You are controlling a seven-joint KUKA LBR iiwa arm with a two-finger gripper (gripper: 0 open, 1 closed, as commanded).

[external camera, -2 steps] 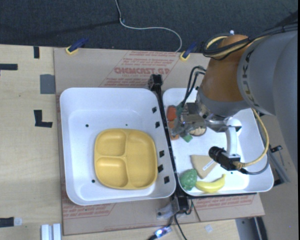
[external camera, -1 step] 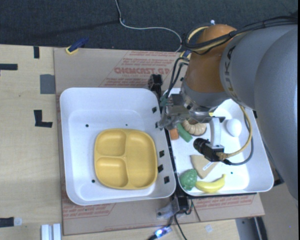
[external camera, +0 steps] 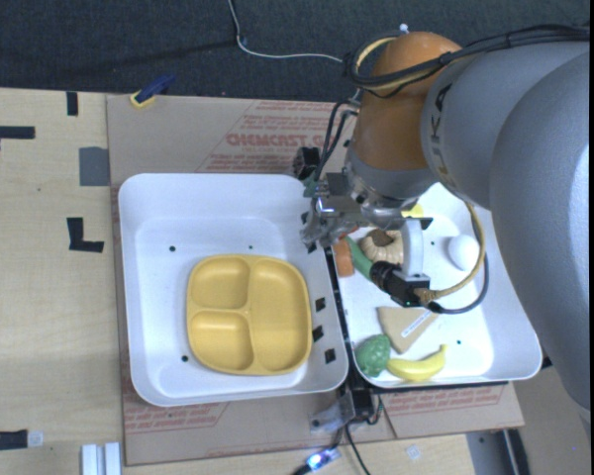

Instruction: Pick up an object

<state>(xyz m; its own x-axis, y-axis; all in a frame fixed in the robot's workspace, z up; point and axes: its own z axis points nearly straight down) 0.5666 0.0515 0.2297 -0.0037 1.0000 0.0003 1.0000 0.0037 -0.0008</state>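
One gripper [external camera: 376, 250] low in right bin [external camera: 495, 349], jaws hidden

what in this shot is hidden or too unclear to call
- Gripper: the wrist above covers its fingers in the camera view, so their state and any hold are unknown.
- Orange piece: partly under the gripper, identity unclear.
- Right bin: the arm covers its far part.
- Green object: too small to identify; it touches the banana.

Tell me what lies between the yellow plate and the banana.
In the camera view, the bins' adjoining walls and a green toy lie between the yellow plate and banana.
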